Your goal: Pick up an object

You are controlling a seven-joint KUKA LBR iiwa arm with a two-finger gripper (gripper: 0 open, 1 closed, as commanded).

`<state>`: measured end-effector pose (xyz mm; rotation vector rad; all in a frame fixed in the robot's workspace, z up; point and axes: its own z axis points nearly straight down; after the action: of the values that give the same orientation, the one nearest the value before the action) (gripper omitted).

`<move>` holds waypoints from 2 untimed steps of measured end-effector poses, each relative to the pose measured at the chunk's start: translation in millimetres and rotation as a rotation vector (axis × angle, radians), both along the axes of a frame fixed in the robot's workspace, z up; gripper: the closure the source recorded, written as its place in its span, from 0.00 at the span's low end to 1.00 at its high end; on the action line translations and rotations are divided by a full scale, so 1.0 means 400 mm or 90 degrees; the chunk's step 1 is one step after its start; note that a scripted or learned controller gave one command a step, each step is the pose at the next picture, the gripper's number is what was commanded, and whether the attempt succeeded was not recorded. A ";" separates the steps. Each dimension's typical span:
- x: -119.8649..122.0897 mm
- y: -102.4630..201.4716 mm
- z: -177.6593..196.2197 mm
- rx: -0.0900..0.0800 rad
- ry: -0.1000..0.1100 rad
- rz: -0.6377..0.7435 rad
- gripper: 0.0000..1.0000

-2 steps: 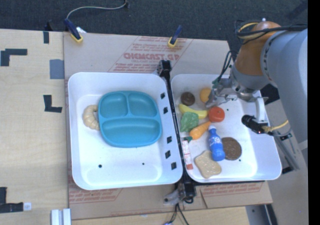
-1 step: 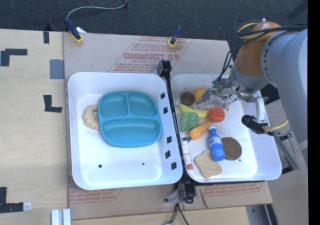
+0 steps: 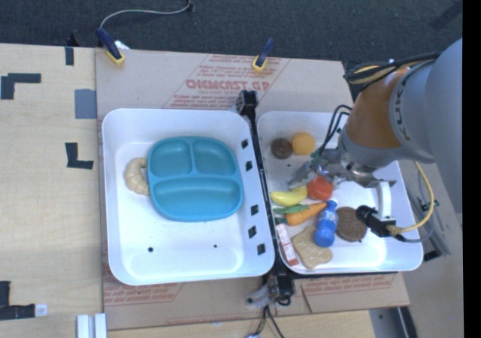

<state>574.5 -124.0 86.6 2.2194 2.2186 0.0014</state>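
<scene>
My gripper point(image 3: 314, 176) is low in the right bin point(image 3: 402, 254), just above and touching a red tomato point(image 3: 320, 189). Around it lie a yellow banana point(image 3: 289, 197), an orange carrot point(image 3: 304, 214), a blue bottle point(image 3: 325, 227) and a brown round patty point(image 3: 350, 224). Towards the back of the bin sit a brown ball point(image 3: 282, 148) and an orange ball point(image 3: 304, 143). A tan toast piece point(image 3: 313, 252) and a red-and-white packet point(image 3: 284, 242) lie at the bin's front. The arm's wrist hides the bin's right middle part.
The left bin point(image 3: 128, 254) holds a blue divided plate point(image 3: 195, 177) with a beige pastry point(image 3: 136, 176) against its left edge. A black divider point(image 3: 253, 171) runs between the bins. Two clamps point(image 3: 113, 46) pin the cardboard at the back.
</scene>
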 end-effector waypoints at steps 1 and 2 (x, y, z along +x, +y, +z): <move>0.003 -0.002 0.025 -0.002 -0.003 0.000 1.00; 0.003 -0.002 0.025 -0.002 -0.002 0.000 0.00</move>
<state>575.5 -124.7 96.7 2.2162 2.2155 0.0030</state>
